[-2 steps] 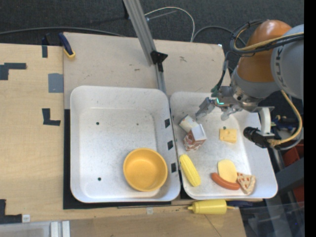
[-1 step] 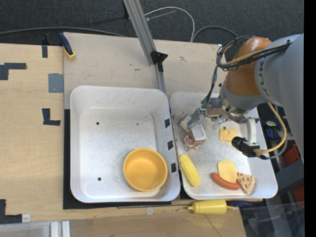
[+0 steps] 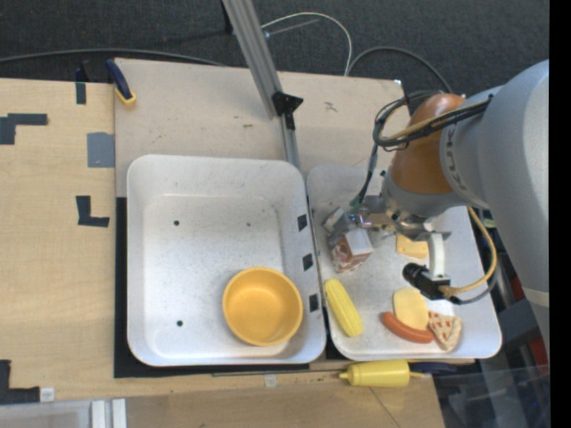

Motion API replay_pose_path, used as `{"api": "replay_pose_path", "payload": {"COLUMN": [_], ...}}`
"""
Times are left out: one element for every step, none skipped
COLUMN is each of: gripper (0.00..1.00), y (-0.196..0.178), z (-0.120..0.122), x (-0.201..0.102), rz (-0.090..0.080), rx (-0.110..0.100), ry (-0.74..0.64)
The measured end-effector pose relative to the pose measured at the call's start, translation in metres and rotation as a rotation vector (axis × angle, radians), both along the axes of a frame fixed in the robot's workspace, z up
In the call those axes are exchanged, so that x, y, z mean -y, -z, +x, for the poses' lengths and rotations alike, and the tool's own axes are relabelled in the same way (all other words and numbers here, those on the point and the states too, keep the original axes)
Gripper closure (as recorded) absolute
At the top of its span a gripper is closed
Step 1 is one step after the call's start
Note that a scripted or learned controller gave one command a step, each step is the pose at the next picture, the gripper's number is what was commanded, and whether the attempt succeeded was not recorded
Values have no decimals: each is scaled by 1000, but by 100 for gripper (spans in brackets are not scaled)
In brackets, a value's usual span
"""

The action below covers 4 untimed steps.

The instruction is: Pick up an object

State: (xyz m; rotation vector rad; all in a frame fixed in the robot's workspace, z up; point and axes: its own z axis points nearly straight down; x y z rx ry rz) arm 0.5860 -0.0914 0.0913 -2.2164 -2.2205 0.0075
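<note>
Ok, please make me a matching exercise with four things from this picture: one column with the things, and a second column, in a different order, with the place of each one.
Things:
1. yellow bowl
2. corn cob
3. mustard bottle
4. pizza slice

Places:
A. on the bench, just outside the near rim of the right bin
B. near corner of the right bin, beside the sausage
C. in the left bin, near its front right corner
D. in the right bin, close to the wall shared with the left bin

Pairs: 1-C, 2-D, 3-A, 4-B

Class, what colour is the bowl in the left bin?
Yellow-orange bowl, seen in the camera view.
</note>
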Motion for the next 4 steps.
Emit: {"api": "replay_pose_path", "payload": {"gripper": [100,100,100,100], "y": [-13,-60,-120,-158], "z": [1,-7,-5,-4], "x": [0,2,-6,-7], "rz": [0,0,0,0], "rx": [3,9,11,9], "ry": [-1,1,0,0]}}
